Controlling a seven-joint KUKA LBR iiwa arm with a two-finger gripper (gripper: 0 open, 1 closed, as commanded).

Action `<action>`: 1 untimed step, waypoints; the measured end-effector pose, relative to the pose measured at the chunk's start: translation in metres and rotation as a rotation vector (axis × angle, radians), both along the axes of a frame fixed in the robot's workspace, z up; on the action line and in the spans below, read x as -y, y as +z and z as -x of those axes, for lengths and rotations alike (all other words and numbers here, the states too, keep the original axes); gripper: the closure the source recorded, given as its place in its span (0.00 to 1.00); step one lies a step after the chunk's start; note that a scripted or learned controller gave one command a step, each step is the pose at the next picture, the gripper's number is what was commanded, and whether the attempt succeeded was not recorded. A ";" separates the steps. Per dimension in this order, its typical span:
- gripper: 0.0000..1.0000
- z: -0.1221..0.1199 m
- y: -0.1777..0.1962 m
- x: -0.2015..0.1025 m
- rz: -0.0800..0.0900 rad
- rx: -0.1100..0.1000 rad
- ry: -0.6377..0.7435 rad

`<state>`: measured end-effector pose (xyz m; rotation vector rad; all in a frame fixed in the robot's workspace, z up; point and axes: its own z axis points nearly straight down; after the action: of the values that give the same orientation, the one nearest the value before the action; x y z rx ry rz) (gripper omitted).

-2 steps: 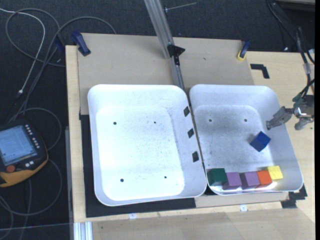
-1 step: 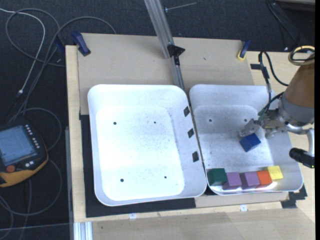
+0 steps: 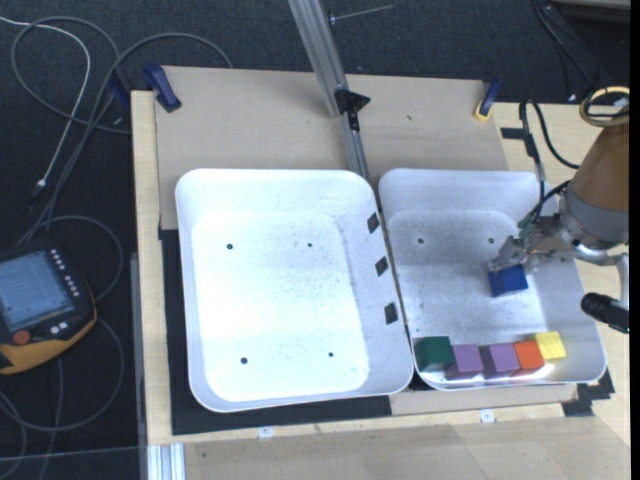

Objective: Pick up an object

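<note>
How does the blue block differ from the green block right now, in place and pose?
The blue block sits alone mid-bin, right under the gripper; the green block ends a row of blocks along the right bin's near edge. The blue block looks turned askew to the bin's walls; the green block lies roughly square with its row. Both are small blocks of similar size in the same bin.

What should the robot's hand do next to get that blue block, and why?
Probably lower a little, straight onto the blue block. The gripper sits right at the block's upper edge in the right bin, and the block stands apart from the row of coloured blocks along the near wall, so nothing crowds it. I can't tell if it's gripped yet.
</note>
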<state>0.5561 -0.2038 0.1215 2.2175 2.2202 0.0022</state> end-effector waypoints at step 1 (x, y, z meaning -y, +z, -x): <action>1.00 -0.041 0.054 -0.064 0.000 0.005 0.007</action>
<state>0.5974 -0.1399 0.1759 2.2071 2.2263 0.0079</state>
